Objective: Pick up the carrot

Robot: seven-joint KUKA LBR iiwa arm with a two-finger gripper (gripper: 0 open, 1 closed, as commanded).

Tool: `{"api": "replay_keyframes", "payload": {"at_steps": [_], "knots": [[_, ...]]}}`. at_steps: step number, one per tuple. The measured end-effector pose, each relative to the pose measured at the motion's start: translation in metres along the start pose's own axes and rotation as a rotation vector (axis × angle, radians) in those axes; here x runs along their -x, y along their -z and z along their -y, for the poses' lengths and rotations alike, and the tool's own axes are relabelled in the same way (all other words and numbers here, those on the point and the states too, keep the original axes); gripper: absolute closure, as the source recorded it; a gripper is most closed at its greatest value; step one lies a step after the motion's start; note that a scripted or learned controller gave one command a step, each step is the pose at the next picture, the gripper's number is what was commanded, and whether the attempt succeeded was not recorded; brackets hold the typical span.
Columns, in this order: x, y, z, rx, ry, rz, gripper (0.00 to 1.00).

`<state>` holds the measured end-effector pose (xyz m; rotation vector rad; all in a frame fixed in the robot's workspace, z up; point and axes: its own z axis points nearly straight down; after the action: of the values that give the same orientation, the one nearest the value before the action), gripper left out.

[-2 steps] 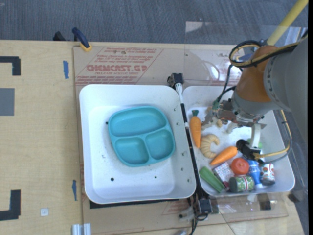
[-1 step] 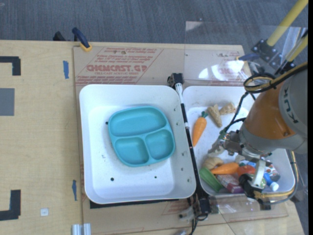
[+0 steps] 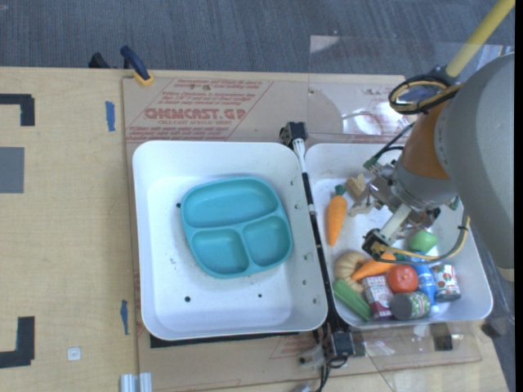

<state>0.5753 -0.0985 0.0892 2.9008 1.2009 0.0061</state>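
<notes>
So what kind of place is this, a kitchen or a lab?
Most likely a robotics lab bench: two white bins on cardboard, toy food like the carrot piled in one, a teal divided tray in the other.

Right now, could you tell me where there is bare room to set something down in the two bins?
Left bin: bare floor rings the teal plate. Right bin: bare strip above the carrot; near end is crowded with toy food.
</notes>
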Motion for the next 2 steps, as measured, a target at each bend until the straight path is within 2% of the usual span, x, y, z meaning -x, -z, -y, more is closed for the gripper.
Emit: {"api": "replay_keyframes", "payload": {"at_steps": [1,2], "knots": [[0.072,0.001,0.058,0.005,-0.178,-0.005,0.00],[0.073,0.012,0.056,0.010,-0.179,-0.002,1.00]]}}
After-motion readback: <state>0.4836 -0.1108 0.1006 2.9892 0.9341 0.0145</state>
